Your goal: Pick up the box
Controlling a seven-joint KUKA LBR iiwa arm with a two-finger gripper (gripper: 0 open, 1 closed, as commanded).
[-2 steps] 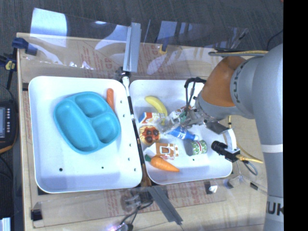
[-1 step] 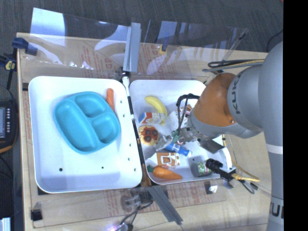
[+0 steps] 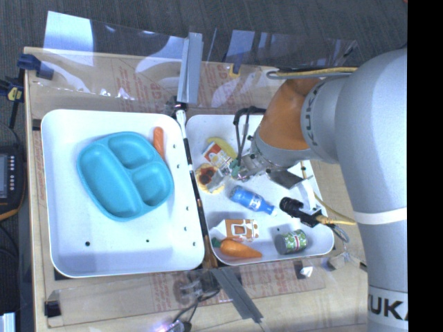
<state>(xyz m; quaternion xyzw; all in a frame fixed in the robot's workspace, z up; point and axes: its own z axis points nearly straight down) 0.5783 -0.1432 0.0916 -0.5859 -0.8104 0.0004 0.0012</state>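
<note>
Two white bins lie side by side under the overhead camera, and the action is all in the right bin (image 3: 315, 247). Taking the blue bottle (image 3: 250, 200) at its middle as our marker: the box (image 3: 240, 229), white with an orange front, lies just below it, with a carrot (image 3: 239, 250) touching the box's lower edge and a green can (image 3: 291, 241) off to the lower right. The gripper (image 3: 243, 166) hangs just above and left of the bottle, close to a small packet (image 3: 219, 157); whether its fingers are apart or together I cannot tell. It's nowhere near the box yet! My call: cross past the bottle, then descend squarely over the box, avoiding the carrot.
</note>
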